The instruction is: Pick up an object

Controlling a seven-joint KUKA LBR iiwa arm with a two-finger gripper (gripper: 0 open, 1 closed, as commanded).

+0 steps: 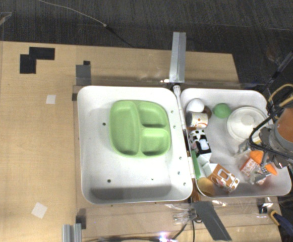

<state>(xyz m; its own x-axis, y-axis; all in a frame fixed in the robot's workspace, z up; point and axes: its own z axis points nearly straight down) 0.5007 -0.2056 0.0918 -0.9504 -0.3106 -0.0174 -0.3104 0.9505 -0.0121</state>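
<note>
Overhead view: left bin [93, 150] with a green divided tray [138, 127] flipped in the middle. Right bin [237, 94] crowded — green ball [221, 110], white bowl [245, 121], a cow-pattern toy [200, 140] along the divider, a brown carton [222, 178] near the front. Arm [292, 127] down over the right edge, gripper [259, 160] low among orange and clear-wrapped bits [254, 166] — grip itself impossible to tell, too cluttered.

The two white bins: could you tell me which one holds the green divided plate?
The left bin holds the green divided plate; the right bin is cluttered with small items.
</note>
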